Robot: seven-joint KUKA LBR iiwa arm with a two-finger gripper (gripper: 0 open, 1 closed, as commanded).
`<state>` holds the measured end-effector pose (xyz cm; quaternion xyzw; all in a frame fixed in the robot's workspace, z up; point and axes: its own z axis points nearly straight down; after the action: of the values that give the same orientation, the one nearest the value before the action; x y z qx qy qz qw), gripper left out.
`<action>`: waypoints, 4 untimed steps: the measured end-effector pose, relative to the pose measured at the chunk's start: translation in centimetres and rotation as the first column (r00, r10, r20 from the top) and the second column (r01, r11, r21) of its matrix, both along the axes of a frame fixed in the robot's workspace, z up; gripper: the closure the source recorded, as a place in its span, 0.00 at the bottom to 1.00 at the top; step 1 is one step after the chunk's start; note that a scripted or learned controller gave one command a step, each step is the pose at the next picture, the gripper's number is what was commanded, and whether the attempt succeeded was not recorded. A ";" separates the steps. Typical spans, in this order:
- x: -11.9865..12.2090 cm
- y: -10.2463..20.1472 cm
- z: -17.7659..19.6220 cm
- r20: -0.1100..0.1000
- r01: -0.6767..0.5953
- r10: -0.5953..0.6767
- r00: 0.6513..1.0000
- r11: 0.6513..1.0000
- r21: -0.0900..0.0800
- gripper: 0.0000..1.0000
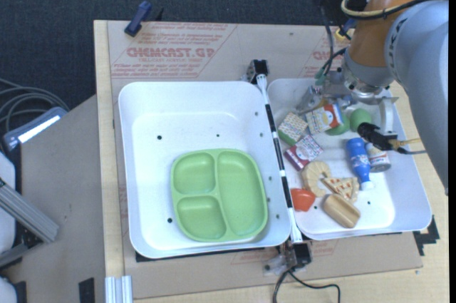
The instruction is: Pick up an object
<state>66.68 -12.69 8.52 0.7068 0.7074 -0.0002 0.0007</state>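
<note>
Toys crowd the right bin [410,212]: a blue bottle [358,160], a bread roll [341,210], a pizza slice [340,186], a round cracker [314,172], a red piece [302,199], small printed packets [293,127] and a green ball [360,118]. The gripper [340,96] sits low among the far ones, its state impossible to tell. Beside it, the left bin [142,109] carries a pale green divided tray [218,193].

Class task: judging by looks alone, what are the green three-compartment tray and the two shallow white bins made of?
Green three-compartment tray: probably moulded plastic, matte; even colour, rounded dividers. Left white bin and right white bin: apparently thin formed plastic, slightly glossy; smooth, rounded rims.
</note>
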 end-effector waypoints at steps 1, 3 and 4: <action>0.0 0.9 0.0 -0.001 0.000 0.000 1.000 1.000 0.001 0.00; 0.0 -0.3 0.0 0.001 0.001 -0.001 1.000 1.000 0.000 0.00; 0.0 -1.1 0.0 0.001 0.001 -0.001 1.000 1.000 -0.001 0.00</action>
<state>66.67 -13.75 8.52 0.7072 0.7070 0.0000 0.0014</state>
